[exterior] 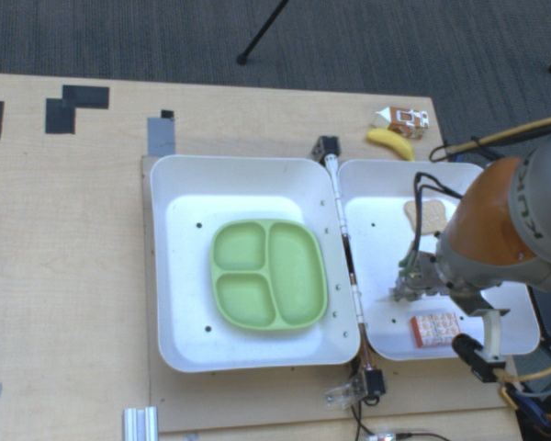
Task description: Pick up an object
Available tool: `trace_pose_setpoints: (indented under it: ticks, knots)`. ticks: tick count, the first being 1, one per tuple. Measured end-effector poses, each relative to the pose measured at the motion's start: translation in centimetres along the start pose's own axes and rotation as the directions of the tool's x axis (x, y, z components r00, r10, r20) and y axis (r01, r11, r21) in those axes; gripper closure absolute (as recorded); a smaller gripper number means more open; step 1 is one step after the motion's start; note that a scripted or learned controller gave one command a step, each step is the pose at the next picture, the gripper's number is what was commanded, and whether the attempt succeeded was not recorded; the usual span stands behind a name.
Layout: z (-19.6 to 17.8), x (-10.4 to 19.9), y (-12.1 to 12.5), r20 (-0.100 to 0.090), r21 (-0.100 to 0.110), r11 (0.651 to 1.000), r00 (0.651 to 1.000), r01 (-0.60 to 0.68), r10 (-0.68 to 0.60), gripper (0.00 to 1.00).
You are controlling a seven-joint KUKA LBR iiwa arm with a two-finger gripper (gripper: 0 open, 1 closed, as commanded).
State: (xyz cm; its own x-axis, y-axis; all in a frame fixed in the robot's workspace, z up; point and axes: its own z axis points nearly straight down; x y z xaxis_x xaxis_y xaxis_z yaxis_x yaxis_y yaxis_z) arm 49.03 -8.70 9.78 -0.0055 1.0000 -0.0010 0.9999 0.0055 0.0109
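In the right bin (376, 338), a small red and white box (434, 329) lies flat near the front wall. A tan, round flat object (426, 214) rests toward the back, partly hidden behind the arm. My gripper (407, 286) reaches down into the middle of this bin, just up and left of the box, and its tips are close to the floor. The grey and orange wrist (491, 228) covers the bin's right half. The left bin (179, 246) holds a light green divided plate (268, 274).
A yellow banana (389, 141) and a small white and orange carton (404, 118) lie on the bench behind the right bin. A black clamp (328, 146) sits at the back where the bins meet. Cables loop near the wrist.
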Motion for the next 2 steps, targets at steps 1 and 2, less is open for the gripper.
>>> trace_pose_setpoints:
  ticks: [1, 2]
  knots:
    - [-2.99, -0.46, -0.26, -0.001, 0.008, 1.000, 1.000, -0.001, 0.001, 1.00]
    - [-2.97, -0.45, -0.27, -0.001, 0.008, 1.000, 1.000, -0.001, 0.001, 0.00]
